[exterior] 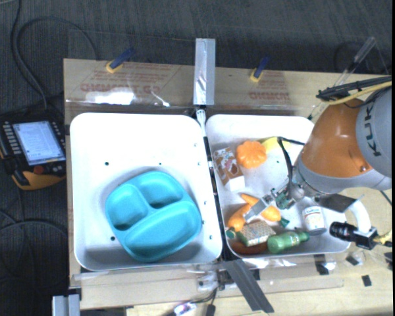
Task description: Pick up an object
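Even overhead light, white bins (85, 176) glaring slightly, soft shadows, detail perhaps mildly blurred

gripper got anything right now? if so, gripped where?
Cannot tell. The gripper is down among the clutter in the right bin, beside an orange piece, but its tips are too small and crowded to make out a hold.
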### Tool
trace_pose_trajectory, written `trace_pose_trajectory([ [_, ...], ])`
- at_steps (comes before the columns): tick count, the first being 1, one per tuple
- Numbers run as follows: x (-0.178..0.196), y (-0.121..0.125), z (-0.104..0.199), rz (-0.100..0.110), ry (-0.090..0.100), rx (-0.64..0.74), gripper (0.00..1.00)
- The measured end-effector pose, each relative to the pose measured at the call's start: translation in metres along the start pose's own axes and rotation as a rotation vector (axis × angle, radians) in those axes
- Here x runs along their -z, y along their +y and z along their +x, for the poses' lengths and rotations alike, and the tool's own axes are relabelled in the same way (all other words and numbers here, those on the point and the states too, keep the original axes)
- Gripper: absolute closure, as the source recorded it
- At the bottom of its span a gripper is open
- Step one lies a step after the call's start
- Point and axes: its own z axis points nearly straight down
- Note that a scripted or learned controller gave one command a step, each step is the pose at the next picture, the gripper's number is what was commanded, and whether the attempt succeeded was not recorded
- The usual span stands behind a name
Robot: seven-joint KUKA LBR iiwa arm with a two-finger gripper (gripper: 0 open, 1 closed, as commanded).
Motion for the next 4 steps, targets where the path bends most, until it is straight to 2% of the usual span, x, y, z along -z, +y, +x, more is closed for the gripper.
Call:
trace_pose_trajectory([
  [1,0.009,0.001,0.0,-0.002,0.002,-0.001,1.0],
  [2,0.086,0.055,-0.021,-0.001,-0.005,-0.086,1.0],
  [3,0.086,0.055,-0.021,-0.001,-0.005,-0.086,0.0],
  [4,-0.015,-0.017,-0.014,0.0,-0.001,-0.161,0.0],
])
